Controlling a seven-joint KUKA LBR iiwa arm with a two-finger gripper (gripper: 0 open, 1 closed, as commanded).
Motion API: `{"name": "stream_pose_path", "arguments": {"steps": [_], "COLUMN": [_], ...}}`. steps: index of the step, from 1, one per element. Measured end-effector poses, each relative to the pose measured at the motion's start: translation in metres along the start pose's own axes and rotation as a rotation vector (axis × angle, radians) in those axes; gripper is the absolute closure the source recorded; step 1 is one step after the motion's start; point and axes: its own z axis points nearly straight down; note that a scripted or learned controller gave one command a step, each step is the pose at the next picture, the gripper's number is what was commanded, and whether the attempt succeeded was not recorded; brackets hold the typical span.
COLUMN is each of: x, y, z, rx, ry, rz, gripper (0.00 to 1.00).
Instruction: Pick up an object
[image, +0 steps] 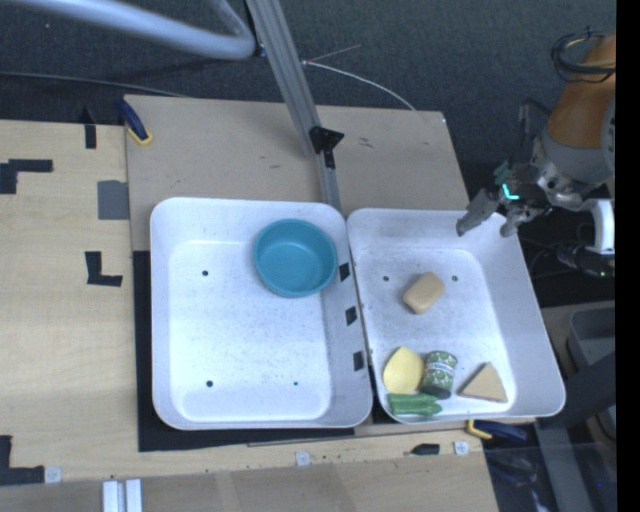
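My gripper (492, 218) hangs over the far right edge of the right bin (520, 300), fingers spread open with nothing between them. Below it in that bin lies a tan bread-like lump (423, 292). Near the bin's front sit a yellow lemon-like object (402, 370), a small green can (438, 373), a green pod-shaped item (414, 404) and a tan wedge (484, 384). A blue bowl (294, 257) rests at the back of the left bin (200, 330).
A slanted metal pole (300, 100) crosses from the top down to the divide between the bins. The arm's orange band (582, 110) is at the upper right. Black tape marks lie on the wooden bench at left.
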Motion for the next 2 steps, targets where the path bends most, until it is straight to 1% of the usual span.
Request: {"name": "stream_pose_path", "arguments": {"steps": [1, 2], "x": [0.0, 0.0], "y": [0.0, 0.01], "z": [-0.001, 0.051], "rx": [-0.002, 0.002], "ry": [-0.001, -0.001], "rz": [0.0, -0.001], "gripper": [0.0, 0.0]}}
